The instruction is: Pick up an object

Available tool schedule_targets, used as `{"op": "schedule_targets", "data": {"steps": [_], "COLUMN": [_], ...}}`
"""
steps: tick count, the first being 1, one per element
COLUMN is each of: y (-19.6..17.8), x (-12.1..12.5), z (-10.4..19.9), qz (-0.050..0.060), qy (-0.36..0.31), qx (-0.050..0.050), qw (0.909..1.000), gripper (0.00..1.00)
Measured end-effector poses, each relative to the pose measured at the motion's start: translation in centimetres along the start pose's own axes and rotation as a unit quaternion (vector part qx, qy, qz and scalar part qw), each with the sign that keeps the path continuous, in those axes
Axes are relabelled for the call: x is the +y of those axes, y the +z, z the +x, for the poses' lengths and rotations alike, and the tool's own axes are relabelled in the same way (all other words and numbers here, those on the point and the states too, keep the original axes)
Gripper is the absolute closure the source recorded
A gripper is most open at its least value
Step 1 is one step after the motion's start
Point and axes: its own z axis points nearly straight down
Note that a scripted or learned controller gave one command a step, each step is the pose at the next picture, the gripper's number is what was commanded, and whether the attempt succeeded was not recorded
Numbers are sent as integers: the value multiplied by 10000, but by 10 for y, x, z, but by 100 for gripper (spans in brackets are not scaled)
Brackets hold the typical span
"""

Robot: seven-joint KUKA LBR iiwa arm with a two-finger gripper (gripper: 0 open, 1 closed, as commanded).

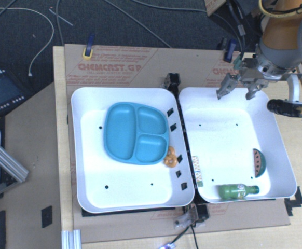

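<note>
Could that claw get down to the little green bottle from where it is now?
Probably yes. The claw hangs open over the far edge of the right bin, and the green bottle lies at the near edge of that bin with bare white floor between them. Only the watermelon slice lies nearby.

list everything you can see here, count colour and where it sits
bins: 2, white, side by side on the bench
divided plate: 1, blue, three compartments, lying in the left bin
small food piece: 1, orange-brown, left bin, touching the plate's lower right edge
bottle: 1, green, lying on its side along the near wall of the right bin
watermelon slice: 1, red with green rind, right bin, by its right wall
cardboard sheet: 1, brown with red print, under both bins
clamps: 2, blue, on the cardboard's far edge
cables: several, white, on the dark floor beyond the bench
arm: 1, grey with orange band, upper right
gripper: 1, grey, fingers apart, above the right bin's far edge, holding nothing
</note>
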Motion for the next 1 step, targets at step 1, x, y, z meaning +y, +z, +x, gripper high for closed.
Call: {"op": "schedule_targets", "data": {"steps": [1], "y": [-9], "x": [2], "z": [0], "qz": [-72], "qy": [-15], "qx": [-9], "qw": [10000], "gripper": [0]}}
